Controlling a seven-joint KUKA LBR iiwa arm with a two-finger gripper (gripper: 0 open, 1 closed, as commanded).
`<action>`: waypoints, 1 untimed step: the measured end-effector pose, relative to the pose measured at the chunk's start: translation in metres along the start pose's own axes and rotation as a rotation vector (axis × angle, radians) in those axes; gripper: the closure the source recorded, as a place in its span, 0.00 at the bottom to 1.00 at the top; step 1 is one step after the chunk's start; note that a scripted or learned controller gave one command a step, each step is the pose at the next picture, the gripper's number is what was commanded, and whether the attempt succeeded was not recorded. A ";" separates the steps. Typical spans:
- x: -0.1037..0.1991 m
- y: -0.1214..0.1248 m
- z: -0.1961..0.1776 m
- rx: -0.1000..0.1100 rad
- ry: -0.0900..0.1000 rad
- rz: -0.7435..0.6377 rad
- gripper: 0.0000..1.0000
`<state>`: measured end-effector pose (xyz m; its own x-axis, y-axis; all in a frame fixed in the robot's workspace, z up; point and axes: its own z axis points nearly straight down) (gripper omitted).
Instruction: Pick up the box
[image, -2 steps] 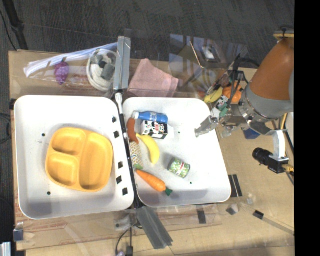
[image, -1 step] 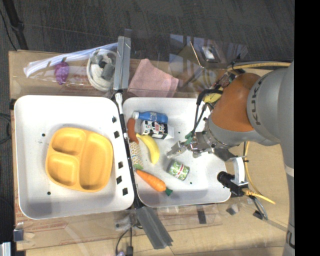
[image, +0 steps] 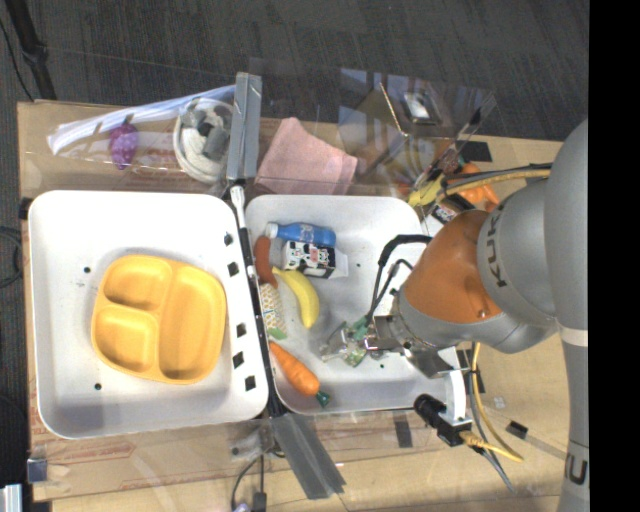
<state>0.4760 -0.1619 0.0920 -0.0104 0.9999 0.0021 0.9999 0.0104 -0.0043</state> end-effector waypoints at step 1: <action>0.010 0.072 0.001 0.001 -0.001 0.083 0.00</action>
<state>0.5476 -0.1512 0.0911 0.0722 0.9974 0.0008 0.9974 -0.0722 -0.0049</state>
